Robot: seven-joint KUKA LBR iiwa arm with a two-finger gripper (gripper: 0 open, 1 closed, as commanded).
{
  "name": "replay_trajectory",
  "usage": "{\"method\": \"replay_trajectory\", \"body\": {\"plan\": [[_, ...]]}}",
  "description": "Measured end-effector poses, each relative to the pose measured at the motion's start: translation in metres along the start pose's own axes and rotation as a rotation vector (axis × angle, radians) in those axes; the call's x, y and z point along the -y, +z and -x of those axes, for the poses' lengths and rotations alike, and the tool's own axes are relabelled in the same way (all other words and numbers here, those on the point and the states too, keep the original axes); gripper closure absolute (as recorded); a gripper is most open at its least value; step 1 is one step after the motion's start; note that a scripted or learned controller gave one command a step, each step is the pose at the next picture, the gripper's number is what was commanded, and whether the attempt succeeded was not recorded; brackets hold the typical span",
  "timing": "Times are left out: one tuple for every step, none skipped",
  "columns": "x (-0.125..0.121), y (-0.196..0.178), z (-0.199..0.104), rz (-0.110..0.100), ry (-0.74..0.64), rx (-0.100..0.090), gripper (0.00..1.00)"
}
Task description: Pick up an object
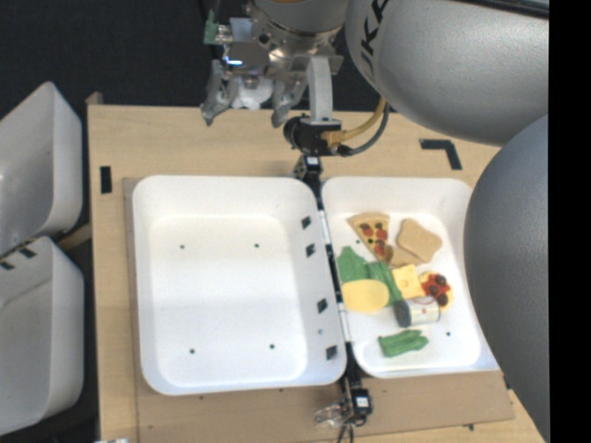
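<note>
In the camera view, the gripper (247,109) hangs at about twelve o'clock, above the far edge of the bench (111,155) and beyond the rims of both bins, well apart from anything it might take. Its two fingers (214,107) stand spread with bare gap between them and nothing in it, so the tool is open and carries no load. The left bin (148,247) lies at about nine o'clock from the frame centre; the right bin (462,201), at about three o'clock, holds every candidate object, bunched toward its middle. There a pizza slice (371,228) sits at the cluster's eleven o'clock, a bread slice (418,241) just beside it at one o'clock, a yellow round piece (364,295) at eight o'clock touching a green leafy piece (355,266), a yellow cube (405,279) near the centre, a red berry cluster (438,289) at three o'clock, and a green pod (403,342) apart at six o'clock. I judge the task to be at the approach step, with no grasp yet begun. The next move seems to call for carrying the gripper toward five o'clock over the right bin, choosing a piece with free sides, and descending with the fingers astride it; the green pod, lying clear of the others, looks the easiest target, while the crowded middle risks a pinch on two things at once.
</note>
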State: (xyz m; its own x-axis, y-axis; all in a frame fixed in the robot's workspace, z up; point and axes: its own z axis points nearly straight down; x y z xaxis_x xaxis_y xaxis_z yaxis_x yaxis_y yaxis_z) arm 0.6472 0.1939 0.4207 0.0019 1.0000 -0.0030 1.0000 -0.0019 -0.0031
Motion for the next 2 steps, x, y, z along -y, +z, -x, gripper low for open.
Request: {"method": "replay_trajectory", "body": {"plan": [[-0.007, 0.107, -0.028, -0.004, -0.006, 0.000, 1.00], [0.001, 0.066, -0.027, -0.001, -0.002, 0.000, 1.00]]}}
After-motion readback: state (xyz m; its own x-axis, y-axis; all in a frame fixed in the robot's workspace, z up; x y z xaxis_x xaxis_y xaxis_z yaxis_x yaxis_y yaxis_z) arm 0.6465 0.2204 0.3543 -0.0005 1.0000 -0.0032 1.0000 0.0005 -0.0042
